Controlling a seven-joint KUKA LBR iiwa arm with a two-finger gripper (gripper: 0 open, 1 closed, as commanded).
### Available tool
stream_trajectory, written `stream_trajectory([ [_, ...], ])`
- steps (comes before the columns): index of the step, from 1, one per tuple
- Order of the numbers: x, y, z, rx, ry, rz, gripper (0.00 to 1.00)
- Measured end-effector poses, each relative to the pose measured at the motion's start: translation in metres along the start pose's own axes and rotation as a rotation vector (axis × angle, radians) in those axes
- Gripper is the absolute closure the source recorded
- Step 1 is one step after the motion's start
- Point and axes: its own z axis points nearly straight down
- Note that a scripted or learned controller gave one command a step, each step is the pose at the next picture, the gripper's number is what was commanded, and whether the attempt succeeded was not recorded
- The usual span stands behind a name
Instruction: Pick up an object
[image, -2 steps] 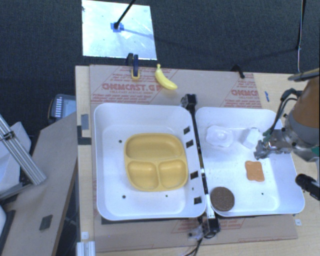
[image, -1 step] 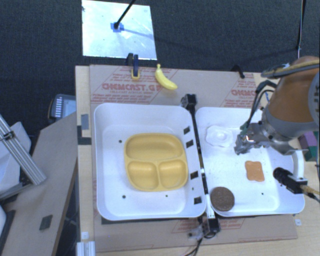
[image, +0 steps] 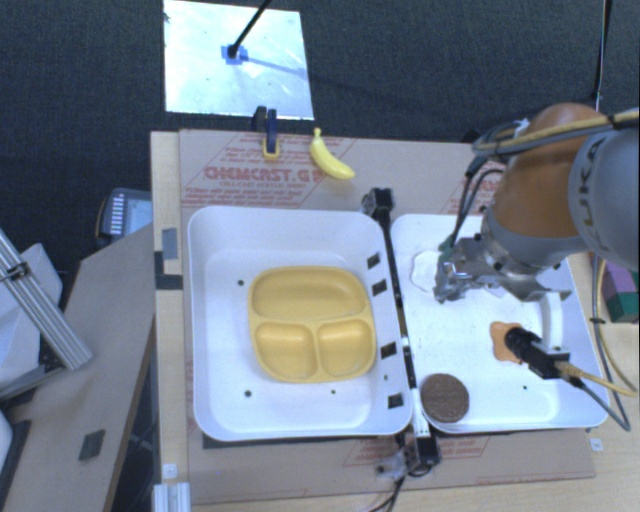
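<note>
A yellow divided plate (image: 305, 325) lies in the left bin (image: 215, 250). In the right bin (image: 470, 400) a round brown cookie-like disc (image: 445, 397) rests near the front left corner, and an orange piece (image: 503, 340) lies toward the right side. A pale flat object (image: 427, 268) sits at the bin's back left. My gripper (image: 452, 280) hangs over the right bin's back left part, just right of the pale object. Nothing is visible between its fingers.
A yellow banana (image: 330, 158) and a yellow clamp (image: 270, 135) lie on the cardboard behind the left bin. A black divider (image: 392, 290) runs between the bins. Cables (image: 570, 370) cross the right bin's right side. The arm's bulk (image: 560, 190) looms over the right bin's back.
</note>
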Motion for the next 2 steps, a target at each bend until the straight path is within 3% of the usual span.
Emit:
stream_trajectory([
  [2,0.096,0.048,-0.020,-0.002,0.001,0.000,1.00],
])
